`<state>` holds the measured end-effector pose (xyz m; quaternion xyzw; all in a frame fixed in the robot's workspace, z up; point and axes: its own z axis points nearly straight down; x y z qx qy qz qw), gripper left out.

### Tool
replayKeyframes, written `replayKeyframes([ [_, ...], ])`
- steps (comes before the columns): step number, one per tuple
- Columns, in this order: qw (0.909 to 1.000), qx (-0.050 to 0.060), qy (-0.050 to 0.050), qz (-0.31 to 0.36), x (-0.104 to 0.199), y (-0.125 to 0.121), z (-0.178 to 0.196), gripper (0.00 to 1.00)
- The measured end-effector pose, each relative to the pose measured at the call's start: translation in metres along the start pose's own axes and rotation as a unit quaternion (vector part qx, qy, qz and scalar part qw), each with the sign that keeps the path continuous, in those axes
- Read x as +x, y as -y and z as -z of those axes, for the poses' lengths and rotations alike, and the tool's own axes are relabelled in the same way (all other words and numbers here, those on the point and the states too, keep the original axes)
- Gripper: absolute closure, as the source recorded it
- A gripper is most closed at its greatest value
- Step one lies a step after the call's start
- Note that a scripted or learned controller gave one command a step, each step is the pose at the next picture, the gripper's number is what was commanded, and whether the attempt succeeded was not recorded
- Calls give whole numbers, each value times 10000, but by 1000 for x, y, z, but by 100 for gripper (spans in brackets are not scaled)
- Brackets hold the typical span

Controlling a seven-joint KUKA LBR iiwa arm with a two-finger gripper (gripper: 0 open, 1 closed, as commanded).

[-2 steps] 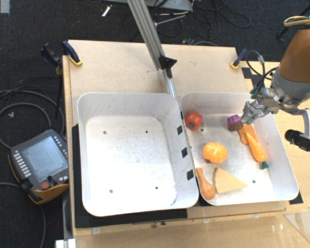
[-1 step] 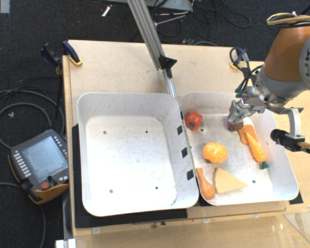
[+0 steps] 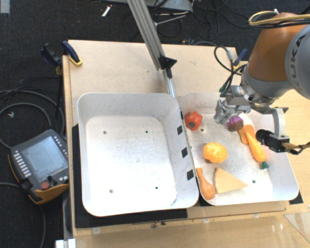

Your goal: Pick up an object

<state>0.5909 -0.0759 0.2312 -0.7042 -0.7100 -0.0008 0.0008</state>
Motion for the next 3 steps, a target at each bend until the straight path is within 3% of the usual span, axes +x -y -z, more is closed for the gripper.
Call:
replayKeyframes([
  [3, 10000, 10, 3, 3, 160, 30, 16, 100],
])
